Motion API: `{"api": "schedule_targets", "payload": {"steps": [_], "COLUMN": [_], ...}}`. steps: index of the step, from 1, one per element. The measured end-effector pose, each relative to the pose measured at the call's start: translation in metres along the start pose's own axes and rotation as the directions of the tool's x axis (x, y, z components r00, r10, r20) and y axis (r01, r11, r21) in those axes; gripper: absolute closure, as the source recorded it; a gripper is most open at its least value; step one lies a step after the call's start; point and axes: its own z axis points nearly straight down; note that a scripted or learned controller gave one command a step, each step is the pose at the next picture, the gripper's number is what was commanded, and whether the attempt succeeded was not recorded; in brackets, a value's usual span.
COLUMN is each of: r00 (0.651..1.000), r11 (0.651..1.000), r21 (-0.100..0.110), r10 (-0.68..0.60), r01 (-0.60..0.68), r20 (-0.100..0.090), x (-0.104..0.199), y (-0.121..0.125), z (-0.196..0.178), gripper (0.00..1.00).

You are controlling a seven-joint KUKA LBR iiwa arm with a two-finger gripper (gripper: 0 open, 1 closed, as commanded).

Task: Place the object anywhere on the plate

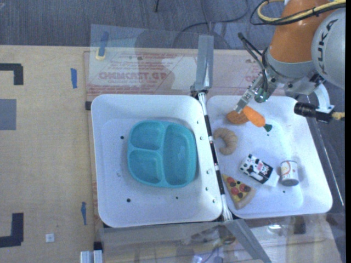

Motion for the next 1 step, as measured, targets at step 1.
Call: {"api": "schedule_targets", "payload": {"steps": [1], "r00": [0.998], "r11": [0.998], "r21": [0.003], "r10": [-0.060], "r01": [0.060], "r20": [-0.003], "x": [0.0630], "y": [0.0322], "z": [-0.0351], "gripper": [1.00]}}
